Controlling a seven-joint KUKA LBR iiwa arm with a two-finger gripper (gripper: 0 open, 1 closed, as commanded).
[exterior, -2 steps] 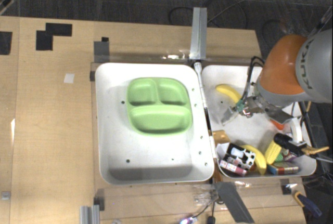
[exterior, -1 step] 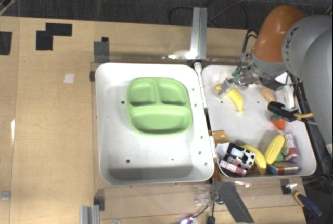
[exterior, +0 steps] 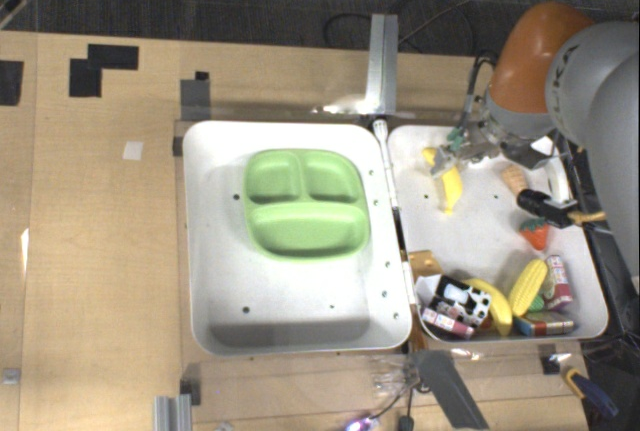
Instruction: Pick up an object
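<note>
I see the pincer (exterior: 466, 141) low in the far corner of the right bin (exterior: 480, 239), close to the divider side, its metal tips right at the top end of a yellow banana (exterior: 450, 185) that lies on the bin floor; I cannot tell whether the tips are apart or together, nor whether they touch the fruit. The banana sits alone in the far part of that bin, with bare white floor around it. Along the near and right edges I make out a clutter of toys: a corn cob (exterior: 529, 285), a black-and-white piece (exterior: 455, 297), a small orange item (exterior: 537, 237). The left bin (exterior: 215, 289) carries a green divided plate (exterior: 303, 201) near its middle. Both bins rest on a pale wooden counter (exterior: 90, 249), with dark floor beyond.
</note>
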